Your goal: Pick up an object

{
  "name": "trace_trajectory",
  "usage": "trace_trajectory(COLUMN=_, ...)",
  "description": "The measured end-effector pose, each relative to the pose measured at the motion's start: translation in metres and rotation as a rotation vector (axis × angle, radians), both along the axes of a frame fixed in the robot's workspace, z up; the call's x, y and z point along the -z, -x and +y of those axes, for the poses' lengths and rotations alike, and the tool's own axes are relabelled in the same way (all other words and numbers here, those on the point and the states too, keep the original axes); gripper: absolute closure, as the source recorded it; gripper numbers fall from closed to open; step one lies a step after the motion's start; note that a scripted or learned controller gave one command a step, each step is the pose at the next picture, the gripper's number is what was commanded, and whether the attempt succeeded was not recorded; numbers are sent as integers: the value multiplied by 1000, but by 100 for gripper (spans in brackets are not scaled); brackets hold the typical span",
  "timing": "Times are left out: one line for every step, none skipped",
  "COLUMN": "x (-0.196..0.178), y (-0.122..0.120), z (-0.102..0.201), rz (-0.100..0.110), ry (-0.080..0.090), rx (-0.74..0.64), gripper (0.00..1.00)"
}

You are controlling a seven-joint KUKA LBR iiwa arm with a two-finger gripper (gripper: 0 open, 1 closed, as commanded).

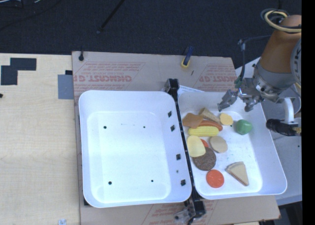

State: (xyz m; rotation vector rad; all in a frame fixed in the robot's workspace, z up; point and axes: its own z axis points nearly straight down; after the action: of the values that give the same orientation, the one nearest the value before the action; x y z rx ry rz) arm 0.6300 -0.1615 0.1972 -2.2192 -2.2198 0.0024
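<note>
White plastic bins sit side by side on the bench as the gripper (238, 100) hovers above the far edge of the right bin (275, 170), its two fingers spread apart with nothing between them. A green ball (242, 127) lies just below it near the bin's right wall, apart from the crowded pile of play food, which makes it the likeliest pick. To do the step well, the arm should come straight down with the fingers straddling the ball's widest part, low enough that they close on its middle rather than skim the top, since a round, smooth thing may well roll or squirt out of a shallow pinch. A yellow disc (226, 118) lies near the ball on its left and should stay outside the closing fingers. The ball looks small, glossy and evenly green. Closer to the bin's near edge rest an orange disc (215, 178) and a tan wedge (238, 172). The left bin (93, 106) stands beside the right one
</note>
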Motion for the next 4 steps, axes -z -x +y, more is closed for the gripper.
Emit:
trace_trajectory(x=114, y=24, z=-9, rz=3, ry=-8, rx=-2, gripper=0)
trace_trajectory(x=113, y=-10, z=-33, rz=23, ry=-10, rx=-1, gripper=0)
trace_trajectory(x=110, y=88, z=27, rz=8, ry=-5, rx=2, gripper=0)
trace_trajectory(x=100, y=85, z=23, rz=4, ry=-2, rx=9, gripper=100)
